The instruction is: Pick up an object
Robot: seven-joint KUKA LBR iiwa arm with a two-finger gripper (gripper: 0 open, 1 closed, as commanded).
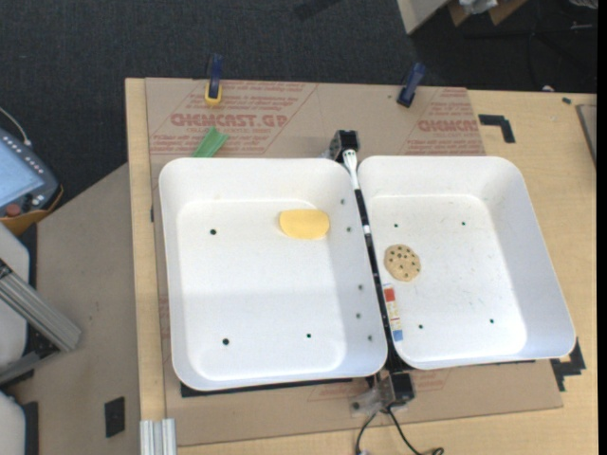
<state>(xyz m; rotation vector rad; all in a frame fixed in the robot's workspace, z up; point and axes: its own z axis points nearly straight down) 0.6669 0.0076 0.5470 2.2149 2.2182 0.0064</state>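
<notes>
A yellow oval object (303, 224) lies in the left bin (190, 282), toward its far side and right of centre. In the right bin (531, 254) a round tan cookie-like disc with dark specks (402, 262) rests near the left wall. Just in front of it, a small white stick with red and blue marks (392, 313) lies along that same wall.
Both bins sit on a brown cardboard sheet (285, 112) held by a yellow-and-blue clamp (214, 81) and a blue clamp (412, 83) at the far edge. A green strip (210, 142) lies behind the left bin. A black divider (365, 245) runs between the bins.
</notes>
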